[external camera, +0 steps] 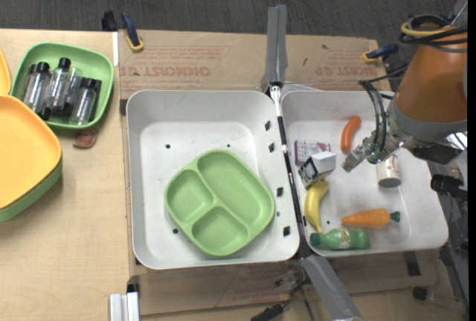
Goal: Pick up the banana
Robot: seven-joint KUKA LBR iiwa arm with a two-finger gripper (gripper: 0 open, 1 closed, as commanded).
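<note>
The yellow banana lies in the right bin, close to its left wall, with its tip pointing toward the near edge. A small white box touches its upper end. My gripper hangs over the middle of the right bin, up and to the right of the banana and apart from it. Nothing shows in its grasp.
The right bin also holds a red sausage-shaped item, a purple-and-white packet, a small can, a carrot and a green bottle. A green divided plate lies in the left bin.
</note>
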